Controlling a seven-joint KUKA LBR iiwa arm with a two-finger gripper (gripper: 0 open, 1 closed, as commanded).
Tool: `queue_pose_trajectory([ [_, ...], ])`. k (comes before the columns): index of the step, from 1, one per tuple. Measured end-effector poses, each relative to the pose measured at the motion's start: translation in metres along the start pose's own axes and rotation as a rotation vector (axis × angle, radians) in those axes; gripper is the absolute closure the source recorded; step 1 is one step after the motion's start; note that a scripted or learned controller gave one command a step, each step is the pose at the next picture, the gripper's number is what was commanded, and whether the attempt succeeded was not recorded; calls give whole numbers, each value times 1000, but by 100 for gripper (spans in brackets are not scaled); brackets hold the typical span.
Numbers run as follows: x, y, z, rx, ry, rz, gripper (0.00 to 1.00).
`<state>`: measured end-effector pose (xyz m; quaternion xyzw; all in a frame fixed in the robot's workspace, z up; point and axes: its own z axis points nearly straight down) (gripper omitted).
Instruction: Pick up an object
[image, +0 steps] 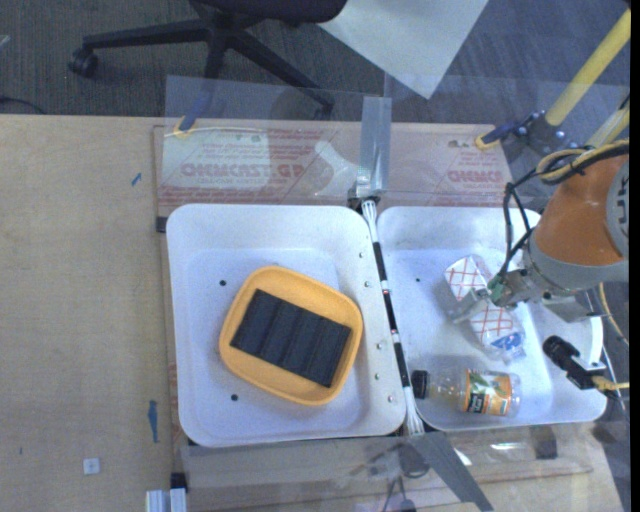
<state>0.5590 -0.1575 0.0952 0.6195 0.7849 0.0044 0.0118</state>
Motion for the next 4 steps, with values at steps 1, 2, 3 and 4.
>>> queue_pose_trajectory([
  [1,8,-21,0,-2,2,61,0],
  [2,3,-61,-1,-1,2,105,0],
  [3,1,-61,-10,-4,-1,108,100],
  [4,36,-40,-88,24,10,251,100],
])
